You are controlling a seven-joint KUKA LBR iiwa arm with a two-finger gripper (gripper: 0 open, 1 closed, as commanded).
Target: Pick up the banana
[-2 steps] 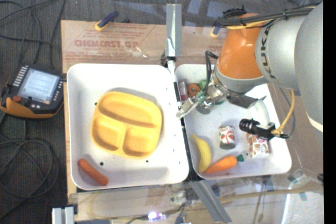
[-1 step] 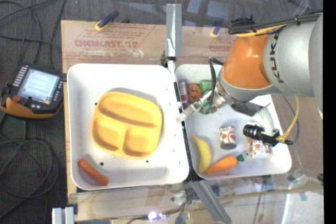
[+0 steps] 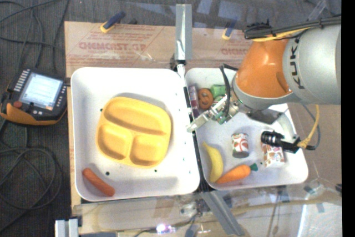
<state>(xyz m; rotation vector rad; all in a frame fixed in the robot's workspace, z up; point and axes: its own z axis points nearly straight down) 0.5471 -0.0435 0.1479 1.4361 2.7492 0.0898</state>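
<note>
Clearly unfinished: end effector (image 3: pixel 213 115), grip state unreadable, hangs above banana (image 3: pixel 214 160) near right bin's (image 3: pixel 299 175) front-left corner; should descend straight, avoiding carrot (image 3: pixel 235 174).

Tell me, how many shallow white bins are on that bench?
2. The left shallow white bin holds a yellow divided plastic tray; the right shallow white bin holds the yellow banana. The arm covers part of it.

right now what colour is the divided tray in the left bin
Yellow; the divided tray shows plainly in the camera view.
</note>
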